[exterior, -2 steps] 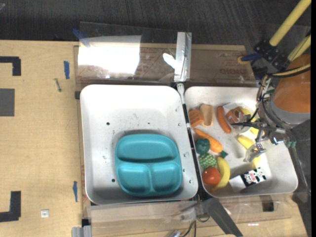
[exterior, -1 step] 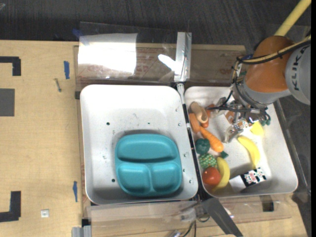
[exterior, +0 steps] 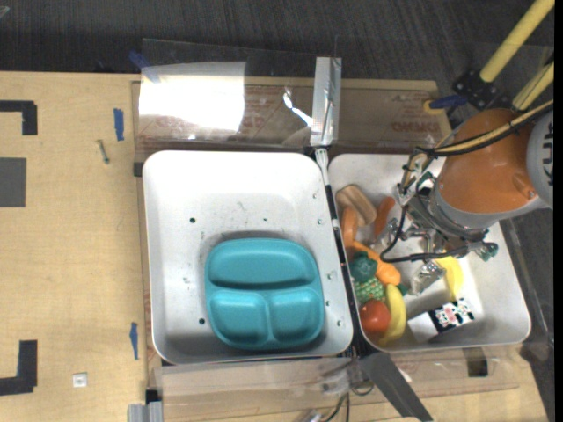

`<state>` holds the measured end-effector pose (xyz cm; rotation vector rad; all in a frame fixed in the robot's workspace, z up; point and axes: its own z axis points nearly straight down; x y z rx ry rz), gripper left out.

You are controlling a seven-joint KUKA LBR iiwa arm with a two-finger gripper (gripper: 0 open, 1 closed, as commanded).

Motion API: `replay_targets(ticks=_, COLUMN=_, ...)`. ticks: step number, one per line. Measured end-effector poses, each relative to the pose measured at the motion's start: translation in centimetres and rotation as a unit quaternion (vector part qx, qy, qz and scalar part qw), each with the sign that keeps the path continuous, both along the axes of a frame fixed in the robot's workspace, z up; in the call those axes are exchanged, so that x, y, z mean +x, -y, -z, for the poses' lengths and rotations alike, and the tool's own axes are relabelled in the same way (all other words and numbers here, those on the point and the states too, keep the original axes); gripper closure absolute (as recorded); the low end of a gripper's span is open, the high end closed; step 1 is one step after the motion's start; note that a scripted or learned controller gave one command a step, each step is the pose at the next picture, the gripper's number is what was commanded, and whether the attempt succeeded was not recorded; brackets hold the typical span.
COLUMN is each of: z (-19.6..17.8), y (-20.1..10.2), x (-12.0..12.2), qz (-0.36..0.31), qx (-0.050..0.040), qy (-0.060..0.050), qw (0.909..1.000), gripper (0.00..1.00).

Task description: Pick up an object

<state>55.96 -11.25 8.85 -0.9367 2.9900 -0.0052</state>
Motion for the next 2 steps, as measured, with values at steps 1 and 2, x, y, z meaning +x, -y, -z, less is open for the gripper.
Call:
replay_targets(ticks=1, z=-0.1, y=-1.2, x=-0.2, qz=0.044, qx=-0.0020, qy=0.001, qw=0.9990, gripper=0.00)
replay_targets(ticks=2, z=-0.1, y=-2.0, x=-3.6, qz=-0.022, qx=-0.0008, qy=0.003, qw=0.9998, gripper=0.00)
